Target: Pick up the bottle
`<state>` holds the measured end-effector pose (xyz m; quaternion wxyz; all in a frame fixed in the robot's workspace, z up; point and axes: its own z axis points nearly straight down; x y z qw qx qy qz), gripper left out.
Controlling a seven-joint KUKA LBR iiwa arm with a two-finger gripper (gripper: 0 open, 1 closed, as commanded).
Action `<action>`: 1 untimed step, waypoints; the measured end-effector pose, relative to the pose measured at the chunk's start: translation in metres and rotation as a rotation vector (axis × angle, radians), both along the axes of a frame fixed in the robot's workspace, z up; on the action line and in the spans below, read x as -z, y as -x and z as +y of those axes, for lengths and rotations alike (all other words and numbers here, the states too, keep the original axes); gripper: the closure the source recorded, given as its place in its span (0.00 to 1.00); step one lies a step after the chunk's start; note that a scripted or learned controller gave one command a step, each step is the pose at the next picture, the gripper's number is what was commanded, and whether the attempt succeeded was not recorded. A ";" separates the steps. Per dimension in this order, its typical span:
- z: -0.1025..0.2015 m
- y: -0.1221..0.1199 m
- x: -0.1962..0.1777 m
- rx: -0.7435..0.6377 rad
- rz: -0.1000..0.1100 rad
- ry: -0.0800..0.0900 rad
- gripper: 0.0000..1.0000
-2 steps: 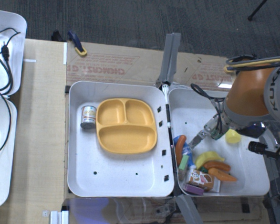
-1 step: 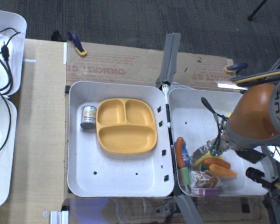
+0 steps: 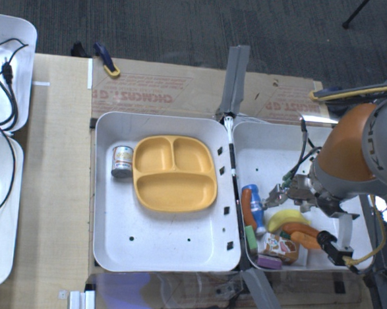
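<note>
The bottle (image 3: 254, 209), blue with a white label, lies along the left wall of the right bin (image 3: 273, 146), beside a red-orange tube (image 3: 245, 202). My gripper (image 3: 278, 193) hangs low over that bin, just right of the bottle's upper end and apart from it. Nothing shows between its fingertips. The grey arm with its orange band (image 3: 349, 145) reaches in from the right.
A banana (image 3: 287, 220), an orange carrot (image 3: 307, 235), a green marker (image 3: 249, 237), a snack packet (image 3: 279, 248) and a purple item (image 3: 269, 261) crowd the right bin's near corner. The left bin (image 3: 160, 247) holds a yellow divided plate (image 3: 175, 172) and a small can (image 3: 121, 161).
</note>
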<state>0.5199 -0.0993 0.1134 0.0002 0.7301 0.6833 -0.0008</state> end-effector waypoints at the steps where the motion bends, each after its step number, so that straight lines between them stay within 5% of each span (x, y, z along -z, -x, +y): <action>1: -0.046 -0.045 0.002 -0.185 0.000 0.000 0.00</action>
